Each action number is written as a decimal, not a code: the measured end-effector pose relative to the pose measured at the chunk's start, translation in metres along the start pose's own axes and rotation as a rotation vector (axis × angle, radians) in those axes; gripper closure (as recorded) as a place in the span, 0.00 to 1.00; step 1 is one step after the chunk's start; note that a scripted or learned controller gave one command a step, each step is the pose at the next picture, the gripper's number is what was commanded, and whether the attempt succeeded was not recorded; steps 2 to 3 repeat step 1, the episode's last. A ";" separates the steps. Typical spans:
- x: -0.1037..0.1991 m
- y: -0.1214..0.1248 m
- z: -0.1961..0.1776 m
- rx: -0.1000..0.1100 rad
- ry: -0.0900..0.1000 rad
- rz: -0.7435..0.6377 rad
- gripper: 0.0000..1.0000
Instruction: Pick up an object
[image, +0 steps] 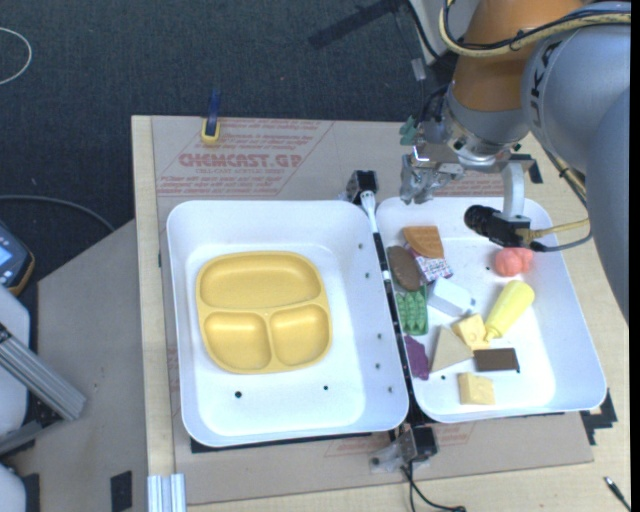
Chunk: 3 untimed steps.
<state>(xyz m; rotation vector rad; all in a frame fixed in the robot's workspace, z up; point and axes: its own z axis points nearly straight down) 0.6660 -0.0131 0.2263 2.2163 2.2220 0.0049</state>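
My gripper (423, 185) hangs over the far left corner of the right bin (570, 340), above the bin's rim and just behind an orange-brown cracker (424, 240). Nothing shows in it. Below the cracker lie a brown oval piece (403, 266), a small printed wrapper (436, 268), a green ridged piece (411, 311) and a purple piece (416, 356). Further right are a pink ball (514, 261), a yellow bottle shape (510, 305), a white block (453, 297), a yellow wedge (470, 330), a tan wedge (448, 350), a dark brown bar (495, 360) and a yellow cube (477, 388).
The left bin (190, 300) holds a yellow divided plate (262, 320). A black clip (361, 184) sits at the far end of the wall between the bins. A blue and yellow clamp (212, 120) stands on the cardboard behind the left bin.
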 end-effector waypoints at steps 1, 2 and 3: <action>0.002 -0.006 -0.008 0.003 0.000 0.001 1.00; 0.002 -0.006 -0.008 0.003 0.000 0.001 1.00; 0.002 -0.006 -0.008 0.003 0.000 0.001 1.00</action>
